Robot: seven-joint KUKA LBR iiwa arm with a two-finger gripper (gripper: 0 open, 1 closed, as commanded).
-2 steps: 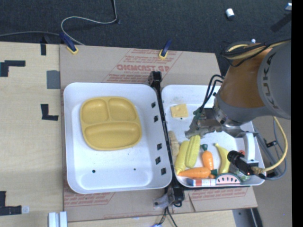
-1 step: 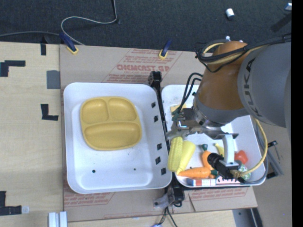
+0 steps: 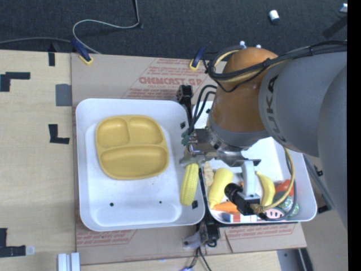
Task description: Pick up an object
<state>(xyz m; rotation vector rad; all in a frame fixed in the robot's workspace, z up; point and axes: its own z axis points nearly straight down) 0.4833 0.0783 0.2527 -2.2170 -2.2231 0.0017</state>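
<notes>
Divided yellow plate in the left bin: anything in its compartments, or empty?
Empty. All three compartments of the yellow plate show bare yellow surface; it lies right side up in the left bin.

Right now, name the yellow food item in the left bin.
The corn cob, along the right wall of the left bin; the banana and the other yellow piece lie in the right bin.

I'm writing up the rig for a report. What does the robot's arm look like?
The arm is a bulky, rounded grey shell with dark lettering. A glossy orange band sits above the wrist, crossed by thin dark cables. The end effector is small, silvery metal.
</notes>
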